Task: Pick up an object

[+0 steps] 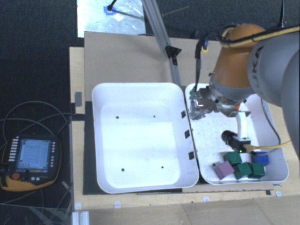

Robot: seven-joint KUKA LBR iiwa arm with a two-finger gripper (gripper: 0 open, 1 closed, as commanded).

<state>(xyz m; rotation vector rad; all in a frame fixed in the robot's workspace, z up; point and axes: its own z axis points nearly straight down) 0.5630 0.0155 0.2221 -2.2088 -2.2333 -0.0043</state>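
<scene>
My jaws (198, 104) hang over the upper left part of the right bin (276, 170), close by the wall it shares with the left bin (140, 90); whether they stand wide or narrow I cannot tell, the wrist hides too much, and I see nothing held between them. The pile I'm after lies toward five o'clock from them, well apart, down in the bin's near corner: a purple block (223, 169) at the pile's left, a green block (232, 157) just above it, two more green blocks (248, 170) to the right, a blue block (260, 159) at the far right; all small, boxy, touching or nearly so; no long axis worth lining up on. The purple one sits nearest my side, tilted a touch; crowding looks like the risk, I judge.
</scene>
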